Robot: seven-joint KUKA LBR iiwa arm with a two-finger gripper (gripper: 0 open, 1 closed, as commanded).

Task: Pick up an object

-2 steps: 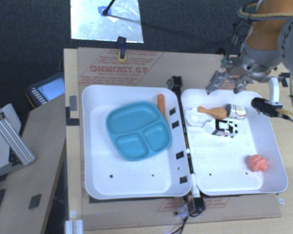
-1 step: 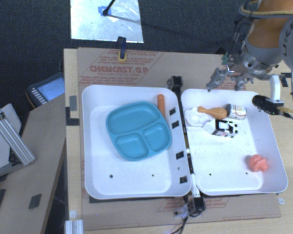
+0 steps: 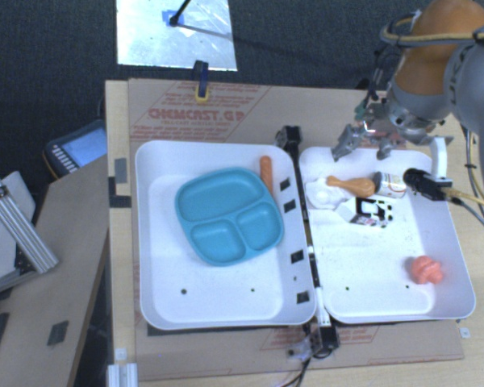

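My gripper [image 3: 363, 145] hangs over the far edge of the right bin [image 3: 444, 240], its fingers spread apart with nothing between them. Just in front of it lie a tan drumstick-shaped toy [image 3: 351, 185], a white crumpled item [image 3: 321, 193] and a small white bottle with a label [image 3: 391, 185]. A black-and-white object [image 3: 373, 211] lies a little nearer the bin's middle. A pink lump [image 3: 425, 270] rests near the bin's front right corner.
The left bin [image 3: 157, 280] holds a blue divided plate [image 3: 227, 215] and an orange stick-shaped toy [image 3: 265, 172] at its far right edge. A black divider [image 3: 298, 216] runs between the bins. A shiny sheet [image 3: 176, 22] lies beyond the bench.
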